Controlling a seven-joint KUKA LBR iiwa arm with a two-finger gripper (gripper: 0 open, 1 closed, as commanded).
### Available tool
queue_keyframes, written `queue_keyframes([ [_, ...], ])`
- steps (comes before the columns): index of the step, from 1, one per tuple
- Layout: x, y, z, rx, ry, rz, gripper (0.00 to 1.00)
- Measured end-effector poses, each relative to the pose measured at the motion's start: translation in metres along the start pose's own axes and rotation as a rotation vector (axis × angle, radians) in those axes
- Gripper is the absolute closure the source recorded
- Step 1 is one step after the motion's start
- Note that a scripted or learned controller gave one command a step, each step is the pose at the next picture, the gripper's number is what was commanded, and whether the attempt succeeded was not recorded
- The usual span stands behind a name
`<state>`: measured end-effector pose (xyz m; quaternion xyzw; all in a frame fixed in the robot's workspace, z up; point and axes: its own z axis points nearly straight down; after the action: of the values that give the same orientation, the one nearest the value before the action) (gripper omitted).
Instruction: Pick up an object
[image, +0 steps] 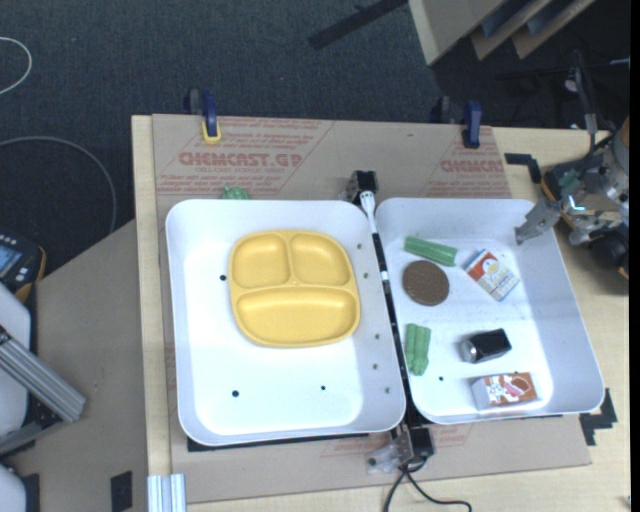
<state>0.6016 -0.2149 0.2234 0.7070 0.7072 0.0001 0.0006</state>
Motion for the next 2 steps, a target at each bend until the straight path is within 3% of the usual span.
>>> queue_keyframes([
  [1,0.000,0.001,-0.011,-0.004,-0.002,-0.001,1.00],
  [2,0.043,-0.063,-0.045,0.005,0.004,-0.002,1.00],
])
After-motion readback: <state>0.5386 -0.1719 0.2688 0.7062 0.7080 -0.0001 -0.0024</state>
